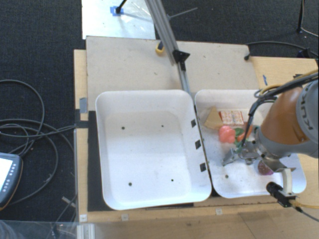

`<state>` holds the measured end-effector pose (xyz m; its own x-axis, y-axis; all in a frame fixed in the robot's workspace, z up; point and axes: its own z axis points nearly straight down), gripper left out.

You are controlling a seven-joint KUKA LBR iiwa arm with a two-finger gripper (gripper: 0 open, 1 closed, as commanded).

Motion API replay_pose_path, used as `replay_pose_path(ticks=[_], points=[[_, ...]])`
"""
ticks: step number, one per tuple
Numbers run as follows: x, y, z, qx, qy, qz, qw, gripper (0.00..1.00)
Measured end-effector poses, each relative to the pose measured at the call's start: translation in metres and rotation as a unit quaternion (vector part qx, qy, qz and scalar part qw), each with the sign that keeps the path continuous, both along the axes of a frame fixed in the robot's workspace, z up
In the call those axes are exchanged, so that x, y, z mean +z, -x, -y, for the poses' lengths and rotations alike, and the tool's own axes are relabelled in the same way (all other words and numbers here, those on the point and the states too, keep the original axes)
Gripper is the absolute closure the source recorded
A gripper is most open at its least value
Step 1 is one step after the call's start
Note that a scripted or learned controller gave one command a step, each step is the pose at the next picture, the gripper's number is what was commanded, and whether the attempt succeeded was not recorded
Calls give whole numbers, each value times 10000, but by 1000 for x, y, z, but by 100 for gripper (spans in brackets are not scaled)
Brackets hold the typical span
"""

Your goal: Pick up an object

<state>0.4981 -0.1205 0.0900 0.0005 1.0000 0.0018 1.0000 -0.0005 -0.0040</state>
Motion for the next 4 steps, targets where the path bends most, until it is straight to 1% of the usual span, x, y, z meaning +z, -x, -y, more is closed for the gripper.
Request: replay_pose_path(ticks=[1, 2, 3, 4], points=[[13, -2, 1, -4, 8, 31, 10000, 100], [77, -8, -1, 33, 18, 60, 10000, 100], [119, -10, -1, 30, 17, 54, 10000, 100], [133, -17, -50, 55, 1, 40, 10000, 100]])
